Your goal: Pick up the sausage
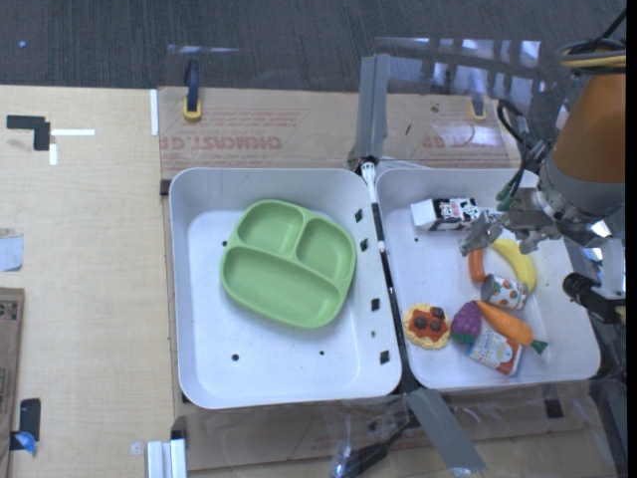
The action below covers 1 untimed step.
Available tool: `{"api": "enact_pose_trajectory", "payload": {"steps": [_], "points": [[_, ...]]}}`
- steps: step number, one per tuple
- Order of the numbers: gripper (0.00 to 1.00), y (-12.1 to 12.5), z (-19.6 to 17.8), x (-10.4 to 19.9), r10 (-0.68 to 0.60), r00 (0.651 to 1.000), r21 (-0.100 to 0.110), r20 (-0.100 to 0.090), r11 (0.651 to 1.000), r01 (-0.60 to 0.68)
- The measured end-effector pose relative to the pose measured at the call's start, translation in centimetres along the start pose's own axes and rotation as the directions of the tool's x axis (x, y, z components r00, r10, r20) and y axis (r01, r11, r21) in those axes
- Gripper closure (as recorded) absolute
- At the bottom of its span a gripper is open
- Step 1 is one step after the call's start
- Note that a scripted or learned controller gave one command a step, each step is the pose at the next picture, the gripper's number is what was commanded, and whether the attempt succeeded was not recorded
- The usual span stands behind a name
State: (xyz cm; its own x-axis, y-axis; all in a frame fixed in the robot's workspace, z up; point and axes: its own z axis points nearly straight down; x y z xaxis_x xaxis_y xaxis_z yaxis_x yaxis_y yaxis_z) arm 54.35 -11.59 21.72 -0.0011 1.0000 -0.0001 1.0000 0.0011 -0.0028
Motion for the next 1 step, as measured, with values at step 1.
{"api": "enact_pose_trajectory", "payload": {"steps": [1], "points": [[0.0, 5.27, 10.7, -4.58, -0.024, 1.0, 0.0, 0.0, 1.0, 0.024]]}}
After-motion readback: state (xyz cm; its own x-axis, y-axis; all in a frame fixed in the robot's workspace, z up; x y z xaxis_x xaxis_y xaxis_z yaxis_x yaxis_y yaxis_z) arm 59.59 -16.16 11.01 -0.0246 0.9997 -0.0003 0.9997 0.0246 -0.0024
